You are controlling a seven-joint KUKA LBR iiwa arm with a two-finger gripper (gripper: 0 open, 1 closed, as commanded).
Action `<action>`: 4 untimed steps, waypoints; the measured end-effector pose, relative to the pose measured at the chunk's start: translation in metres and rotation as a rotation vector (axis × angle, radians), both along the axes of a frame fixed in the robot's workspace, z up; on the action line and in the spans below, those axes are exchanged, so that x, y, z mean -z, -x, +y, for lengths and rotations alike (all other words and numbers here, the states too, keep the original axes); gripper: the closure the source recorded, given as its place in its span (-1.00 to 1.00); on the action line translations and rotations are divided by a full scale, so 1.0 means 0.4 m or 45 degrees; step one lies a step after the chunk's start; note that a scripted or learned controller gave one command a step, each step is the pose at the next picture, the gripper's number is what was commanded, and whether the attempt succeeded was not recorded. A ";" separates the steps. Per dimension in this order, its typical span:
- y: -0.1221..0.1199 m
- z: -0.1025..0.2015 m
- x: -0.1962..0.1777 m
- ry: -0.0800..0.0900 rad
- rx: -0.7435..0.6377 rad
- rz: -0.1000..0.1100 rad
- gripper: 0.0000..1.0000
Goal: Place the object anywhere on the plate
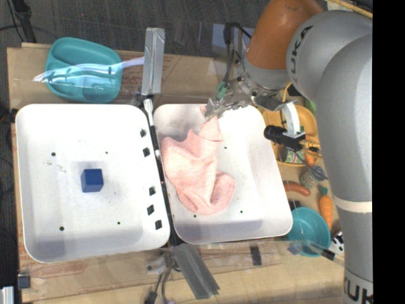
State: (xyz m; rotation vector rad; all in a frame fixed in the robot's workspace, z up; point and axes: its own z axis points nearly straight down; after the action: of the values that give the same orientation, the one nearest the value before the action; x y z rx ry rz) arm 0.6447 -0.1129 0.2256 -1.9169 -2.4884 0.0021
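Cloth, pink and rumpled, lay spread across the right bin, and that was where the action sat. From the overhead camera, one corner of it was drawn up toward the bin's far edge, and the gripper was right there at that raised tip, jaws clenched on the pink corner with the rest of the fabric trailing down and pooling on the bin floor. The arm came in from the right, orange band bright above the wrist, grey body filling that side. Over in the left bin, a small blue cube sat alone, well apart from everything, near the middle of the white floor. Beyond the bins, on the wooden worktop, a teal scoop rested by the far left corner. On the right, beside the arm, a teal bowl sat near the right bin's front corner, with what looked like a toy carrot just beside it and other small items too cluttered to name.
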 end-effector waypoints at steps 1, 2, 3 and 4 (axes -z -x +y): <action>-0.029 0.470 -0.242 -0.001 0.274 -0.001 1.00; 0.099 0.373 -0.250 0.000 0.289 0.001 1.00; 0.214 0.572 -0.002 0.001 0.087 0.003 1.00; 0.264 0.654 0.237 0.001 0.206 -0.001 1.00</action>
State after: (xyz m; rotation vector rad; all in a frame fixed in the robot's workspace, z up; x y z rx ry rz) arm 0.5392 0.1487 0.1306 -2.1125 -2.3256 0.0020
